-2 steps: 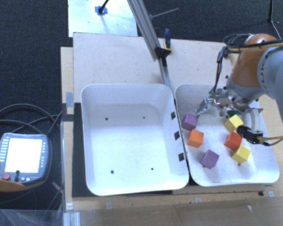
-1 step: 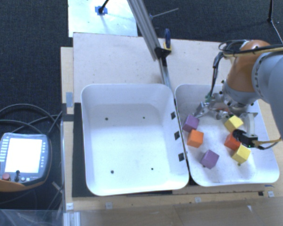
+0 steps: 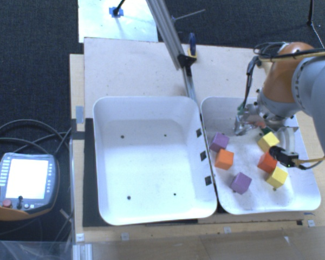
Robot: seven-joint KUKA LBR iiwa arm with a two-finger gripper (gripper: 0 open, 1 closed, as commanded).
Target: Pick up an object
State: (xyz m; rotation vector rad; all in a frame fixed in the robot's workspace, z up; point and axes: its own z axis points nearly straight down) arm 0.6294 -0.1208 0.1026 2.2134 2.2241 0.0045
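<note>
Several small cubes lie in the right bin. A purple cube and an orange cube sit near its left wall, with a second purple cube closer to the front. To the right are a yellow cube, a red-orange cube and another yellow cube. My gripper hangs low over the back of this bin, just right of and behind the first purple cube. A small red and green piece shows beside it, partly hidden by the wrist.
The left bin stands beside the right one, sharing a raised middle wall. A slanted metal pole runs down to the bins' back edge. A teach pendant lies off the bench at left.
</note>
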